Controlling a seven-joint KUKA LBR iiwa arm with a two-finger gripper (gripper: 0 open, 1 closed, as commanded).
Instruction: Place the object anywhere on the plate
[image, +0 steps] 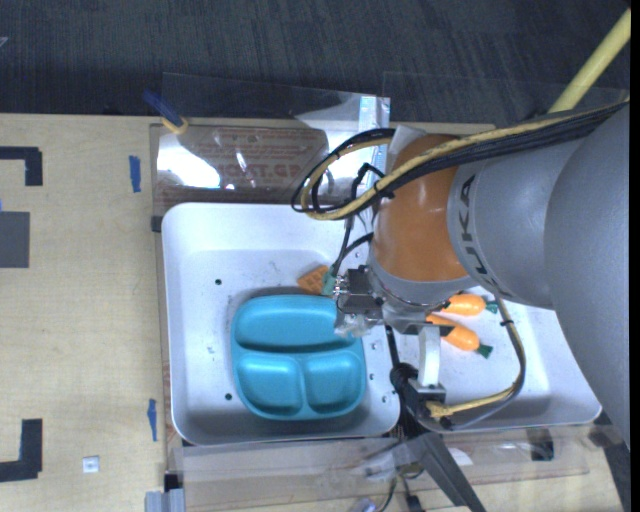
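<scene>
Closest to you is the grey arm (560, 200), w/ its orange band (420, 225) above the wrist, coming in from the right and covering much of the right bin (560, 385). Take the blue plate (298, 355) as your ref: it's a three-section plate lying flat in the left bin (190, 300), toward that bin's right side. The gripper (352, 305) sits at the plate's upper right corner, right over its rim. You can't tell how far it's open or whether it has hold of anything; the wrist hides that. Just beyond the plate's top edge, beside the gripper, you'll see a small orange object (314, 279) on the bin floor, partly hidden, not on the plate. Right of the plate, past the wrist, two orange carrot-like pieces (462, 322) w/ green ends lie in the right bin. Black and yellow cables (330, 185) loop above the plate, off the wrist.
</scene>
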